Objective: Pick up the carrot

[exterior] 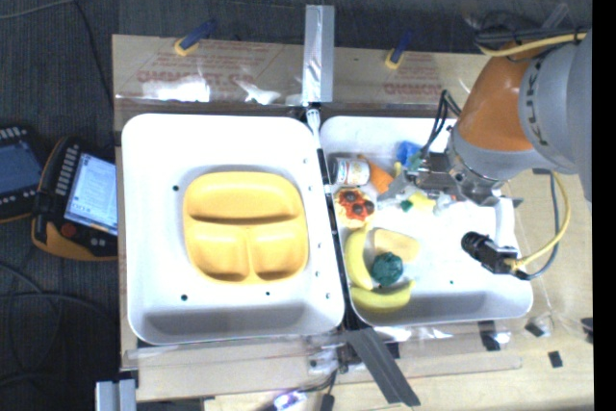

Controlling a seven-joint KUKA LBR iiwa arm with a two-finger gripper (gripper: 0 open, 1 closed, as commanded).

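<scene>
The arm is hanging over the right bin, right of centre in the frame, with the gripper lowering among the clutter at that bin's upper left. This looks like the approach or closing step of the pick. The carrot, a small orange piece, is lying just left of the gripper, beside a small jar and above a red-spotted toy. Whether the gripper is spread or closed I cannot tell, and nothing is visibly sitting in its grasp. Next it likely needs to be centring over the carrot before closing, without nudging the jar. A banana is resting lower down, and a yellow tray is sitting in the left bin.
</scene>
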